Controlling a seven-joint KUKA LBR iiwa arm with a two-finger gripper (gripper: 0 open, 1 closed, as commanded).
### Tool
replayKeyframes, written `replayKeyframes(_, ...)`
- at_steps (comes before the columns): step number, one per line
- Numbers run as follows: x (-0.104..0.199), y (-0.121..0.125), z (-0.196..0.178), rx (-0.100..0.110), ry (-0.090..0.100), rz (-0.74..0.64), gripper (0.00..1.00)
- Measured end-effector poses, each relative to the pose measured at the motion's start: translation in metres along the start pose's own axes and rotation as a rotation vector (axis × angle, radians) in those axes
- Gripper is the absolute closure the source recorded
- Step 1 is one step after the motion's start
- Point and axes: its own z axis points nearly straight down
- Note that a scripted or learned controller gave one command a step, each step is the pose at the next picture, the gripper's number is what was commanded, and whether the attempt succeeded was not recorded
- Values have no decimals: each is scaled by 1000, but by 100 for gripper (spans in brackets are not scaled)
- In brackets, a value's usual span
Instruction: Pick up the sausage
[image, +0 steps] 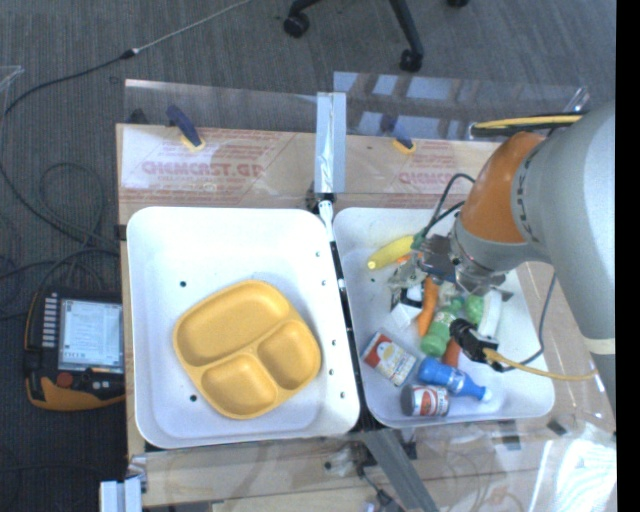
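Sausage (428, 305) is seen in the right bin (520, 400), long axis near upright, leaning slightly, just left of a green bottle (440, 335). Gripper (432, 268) is placed directly above its upper end. Grip state can't be told.

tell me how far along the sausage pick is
Done: the arm has reached into the right bin, with the gripper low over the pile of items. In hand: nothing that can be seen; the fingers are hidden among the clutter. An orange-brown sausage-like piece lies just below the gripper, beside a green bottle. Left: grasp it and lift it clear. The yellow tray sits in the left bin.
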Motion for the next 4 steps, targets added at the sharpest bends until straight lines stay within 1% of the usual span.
replayKeyframes(1,-33,-5,0,-7,2,219,100)
replayKeyframes(2,-42,65,-111,24,-18,411,100)
replayKeyframes(3,-33,90,-179,24,-16,318,100)
replayKeyframes(4,-26,1,-233,24,-18,510,100)
